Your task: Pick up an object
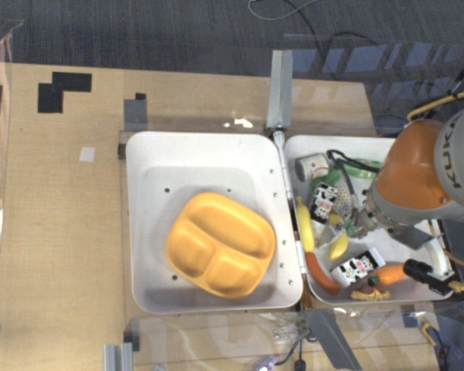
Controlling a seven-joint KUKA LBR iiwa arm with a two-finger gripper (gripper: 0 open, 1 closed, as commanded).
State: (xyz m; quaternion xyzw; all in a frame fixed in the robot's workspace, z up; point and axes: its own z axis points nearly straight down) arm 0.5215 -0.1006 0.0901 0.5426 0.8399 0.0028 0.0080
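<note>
Bright, even overhead light. A small glare spot gleams on the left shallow white plastic bin (139,207) at its far rim; soft shadow lies beneath the yellow compartmented plastic tray (220,242). The lower edge looks slightly blurred.

two white bins (139,207) — one yellow tray (220,242)

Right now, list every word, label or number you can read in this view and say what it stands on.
"KU": large dark letters on the arm's grey casing, cut off at the frame edge.
Black-and-white printed packs in the right bin: print too small to read.
Small label on the bench: blank or unreadable.
</note>
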